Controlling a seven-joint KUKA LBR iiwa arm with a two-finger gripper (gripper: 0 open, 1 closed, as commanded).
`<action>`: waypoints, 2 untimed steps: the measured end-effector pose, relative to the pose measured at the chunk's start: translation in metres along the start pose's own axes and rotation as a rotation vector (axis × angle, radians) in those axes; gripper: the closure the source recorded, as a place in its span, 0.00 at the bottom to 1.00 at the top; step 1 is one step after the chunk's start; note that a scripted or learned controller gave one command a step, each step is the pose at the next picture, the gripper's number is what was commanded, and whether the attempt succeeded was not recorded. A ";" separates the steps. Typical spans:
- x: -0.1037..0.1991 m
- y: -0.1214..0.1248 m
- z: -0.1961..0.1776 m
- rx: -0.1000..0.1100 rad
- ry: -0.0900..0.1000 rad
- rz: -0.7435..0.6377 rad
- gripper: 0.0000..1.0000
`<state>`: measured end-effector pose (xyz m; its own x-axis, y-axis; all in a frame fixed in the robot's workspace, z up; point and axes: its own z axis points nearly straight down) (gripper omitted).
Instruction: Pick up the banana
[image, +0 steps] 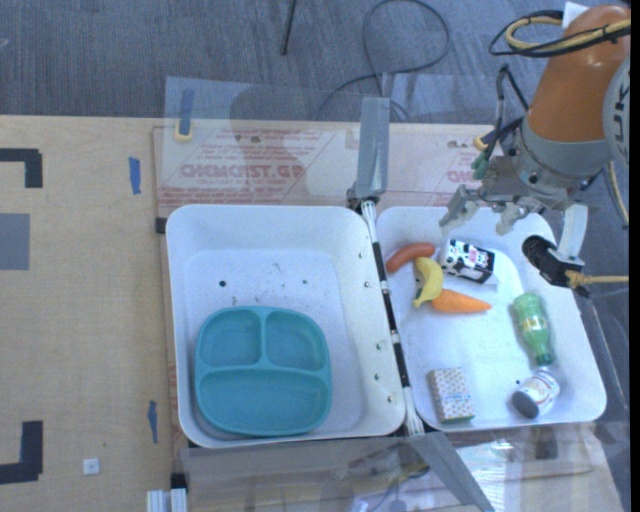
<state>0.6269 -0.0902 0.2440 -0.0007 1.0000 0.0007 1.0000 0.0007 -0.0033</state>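
The claw (487, 207) hangs over the far edge of the right bin (500, 385), its fingers spread open with nothing between them, and the grey arm (570, 100) with its orange band rises behind it at the top right. Just below the claw, inside that bin, lies a small black-and-white box (468, 259), tilted a little. To the left of the box sits the banana (429, 281), yellow and curved, lying flat on the bin floor near the bin's left wall, apart from the claw. Touching or all but touching its upper end is a reddish sausage (410, 256), angled toward the divider between the bins. At the banana's lower end lies a carrot (461, 302), orange, pointing right. Further right, a green bottle (533, 327) lies on its side along the right wall. Near the front right corner there is a small jar (535, 393) with a dark lid, lying tipped over. To the left of it, at the front edge, a small patterned carton (451, 394) lies flat. Across the divider, the left bin (270, 240) holds a teal plate (262, 370) with three compartments, resting in the near left part of the bin floor. Both bins stand on a pale wooden surface (80, 330), with blue tape marks (134, 174) and black corner marks (30, 166) off to the left.
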 end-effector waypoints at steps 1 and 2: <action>0.039 -0.022 0.061 0.000 0.001 -0.290 0.00; -0.008 -0.021 0.139 -0.001 0.001 -0.180 0.00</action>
<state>0.6057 -0.0982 0.1048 -0.1795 0.9838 0.0017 0.9838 0.1795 -0.0024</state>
